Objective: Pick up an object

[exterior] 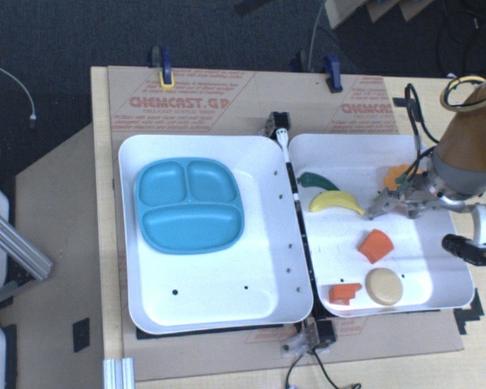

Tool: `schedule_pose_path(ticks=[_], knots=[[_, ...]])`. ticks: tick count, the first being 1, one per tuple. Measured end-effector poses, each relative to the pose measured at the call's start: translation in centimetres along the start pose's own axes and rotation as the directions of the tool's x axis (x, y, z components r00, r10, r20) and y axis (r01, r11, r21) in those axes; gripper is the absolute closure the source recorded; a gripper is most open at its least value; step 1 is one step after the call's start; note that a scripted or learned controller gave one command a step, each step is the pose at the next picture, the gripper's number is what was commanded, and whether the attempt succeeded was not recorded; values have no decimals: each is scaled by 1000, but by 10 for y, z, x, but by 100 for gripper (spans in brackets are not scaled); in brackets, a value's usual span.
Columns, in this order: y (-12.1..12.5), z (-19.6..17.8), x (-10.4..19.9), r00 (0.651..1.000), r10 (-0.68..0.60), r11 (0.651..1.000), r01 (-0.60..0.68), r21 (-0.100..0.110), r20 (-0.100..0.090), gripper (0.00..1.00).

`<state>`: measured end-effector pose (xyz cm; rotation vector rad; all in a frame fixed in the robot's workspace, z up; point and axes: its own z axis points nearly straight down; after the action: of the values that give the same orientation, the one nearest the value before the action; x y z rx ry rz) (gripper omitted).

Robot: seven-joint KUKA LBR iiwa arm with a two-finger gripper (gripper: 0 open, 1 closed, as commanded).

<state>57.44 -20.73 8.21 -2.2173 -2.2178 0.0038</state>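
Left bin: a shallow white plastic bin [263, 298] on the left half of the table, holding a blue divided plastic plate [191, 204] toward its far-left corner; nothing here is close to the arm.

Right bin: a second shallow white plastic bin [332, 254] touching the first along the table's middle, carrying all the small things.

Candidates near the divider: a dark green curved toy [316, 180] at the far-left of the right bin, with a yellow plastic banana [337, 203] just beside it on the near side.

Candidates in the middle: an orange-red wedge-shaped block [376, 245] stands apart from its neighbours; nearer the table's front edge lie a small orange-red flat piece [344, 292] and a beige round bun-like toy [384, 286], close together.

Far-right corner: a small orange object [397, 174], partly hidden by the arm.

End effector: the two-finger end effector [393, 203] sits low over the right bin, between the banana and the bin's right wall; I cannot tell whether it is released or clenched, and nothing is seen in it.

Doing it well: the banana's right tip is nearest. I judge a good grasp closes across its narrow width, centred, so it does not twist out; the wedge block is the uncrowded alternative.

Risk: the green toy beside the banana could be nudged.
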Motion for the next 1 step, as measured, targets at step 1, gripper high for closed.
schedule_pose_path(ticks=[1], knots=[[2, -14, -1, 1000, 0, 1000, 0, -7, 3, 100]])
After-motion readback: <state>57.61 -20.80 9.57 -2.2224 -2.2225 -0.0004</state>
